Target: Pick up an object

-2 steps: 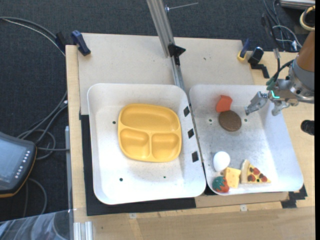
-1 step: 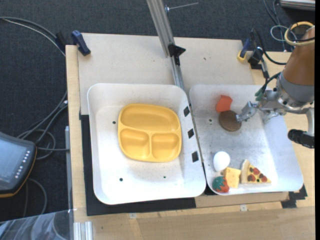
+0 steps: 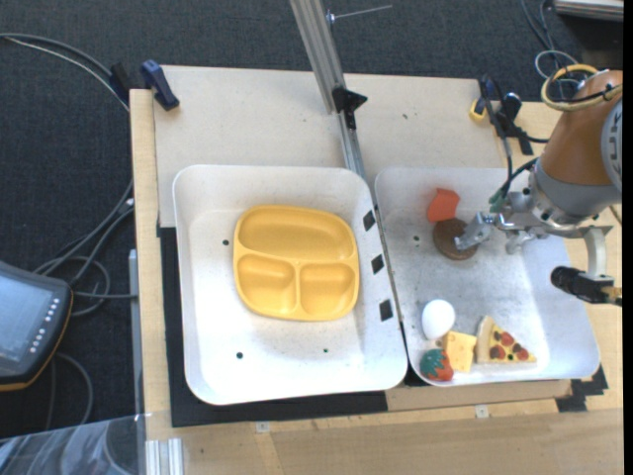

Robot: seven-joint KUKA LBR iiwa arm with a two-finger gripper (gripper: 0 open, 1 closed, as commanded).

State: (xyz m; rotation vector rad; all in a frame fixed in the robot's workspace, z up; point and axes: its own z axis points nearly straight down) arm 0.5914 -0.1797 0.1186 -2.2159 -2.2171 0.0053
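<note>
In the right bin (image 3: 554,315), a brown round disc (image 3: 455,241) lies near the back, with an orange block (image 3: 443,205) just behind it. My gripper (image 3: 485,228) reaches in from the right, low over the bin, and its tip is at the disc's right edge. Along the bin's front edge lie a white egg (image 3: 437,317), a yellow cheese wedge (image 3: 459,349), a pizza slice (image 3: 502,344) and a small green and red piece (image 3: 435,364). Nothing shows as held.
The left bin (image 3: 198,265) holds a yellow divided plate (image 3: 295,261). A metal pole (image 3: 326,57) slants down to the divider between the bins. Cables and clamps sit at the bench's back right corner (image 3: 504,107).
</note>
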